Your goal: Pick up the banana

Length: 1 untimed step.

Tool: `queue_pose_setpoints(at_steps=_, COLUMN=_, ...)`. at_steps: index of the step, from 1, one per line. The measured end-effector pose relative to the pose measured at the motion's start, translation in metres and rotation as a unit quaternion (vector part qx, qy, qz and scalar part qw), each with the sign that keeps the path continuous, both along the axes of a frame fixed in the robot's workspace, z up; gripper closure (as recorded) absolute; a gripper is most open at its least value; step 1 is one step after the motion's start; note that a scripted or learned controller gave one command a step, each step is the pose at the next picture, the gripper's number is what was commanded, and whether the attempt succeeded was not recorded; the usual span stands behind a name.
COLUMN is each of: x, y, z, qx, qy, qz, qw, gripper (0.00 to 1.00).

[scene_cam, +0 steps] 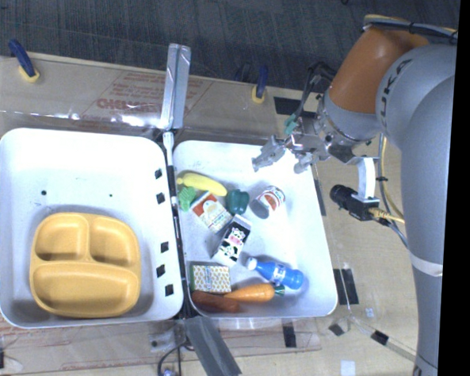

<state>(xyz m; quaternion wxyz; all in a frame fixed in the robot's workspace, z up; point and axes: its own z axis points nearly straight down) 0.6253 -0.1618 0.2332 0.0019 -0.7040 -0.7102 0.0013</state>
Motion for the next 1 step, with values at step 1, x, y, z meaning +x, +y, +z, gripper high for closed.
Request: queue_pose_setpoints(at_steps=1, x=0.0311, y=0.0427, z=-0.1265, qx=-0.0002, qy=0.000, qz=-0.163, qw=0.9866, gripper=0.00)
